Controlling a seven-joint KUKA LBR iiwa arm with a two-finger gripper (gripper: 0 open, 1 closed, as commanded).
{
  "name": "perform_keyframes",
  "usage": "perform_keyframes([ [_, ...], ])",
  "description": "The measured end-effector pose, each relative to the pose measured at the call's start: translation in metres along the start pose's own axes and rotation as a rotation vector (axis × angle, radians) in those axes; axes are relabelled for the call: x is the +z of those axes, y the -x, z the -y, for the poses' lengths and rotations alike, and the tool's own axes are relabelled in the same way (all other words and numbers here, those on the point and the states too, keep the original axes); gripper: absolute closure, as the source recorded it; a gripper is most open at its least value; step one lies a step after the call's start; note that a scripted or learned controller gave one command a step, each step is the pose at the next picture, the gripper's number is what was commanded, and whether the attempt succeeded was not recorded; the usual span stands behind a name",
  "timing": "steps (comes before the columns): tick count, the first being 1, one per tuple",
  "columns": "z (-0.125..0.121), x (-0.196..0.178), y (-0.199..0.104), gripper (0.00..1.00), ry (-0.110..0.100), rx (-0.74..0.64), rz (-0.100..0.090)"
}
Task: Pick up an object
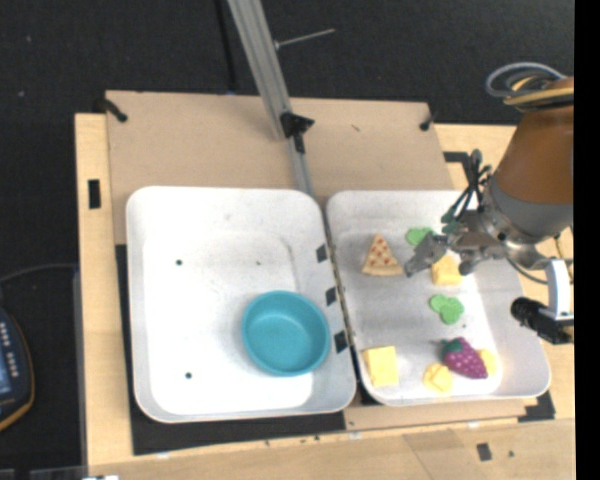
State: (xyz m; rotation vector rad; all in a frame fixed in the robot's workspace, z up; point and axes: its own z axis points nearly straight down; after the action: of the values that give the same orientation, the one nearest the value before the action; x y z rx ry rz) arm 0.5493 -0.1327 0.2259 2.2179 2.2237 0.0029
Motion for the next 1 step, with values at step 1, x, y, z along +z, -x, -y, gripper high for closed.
perform_keyframes([
  [1,0.0000,0.0000,0.0000,0.00,0.000,0.002,0.000],
])
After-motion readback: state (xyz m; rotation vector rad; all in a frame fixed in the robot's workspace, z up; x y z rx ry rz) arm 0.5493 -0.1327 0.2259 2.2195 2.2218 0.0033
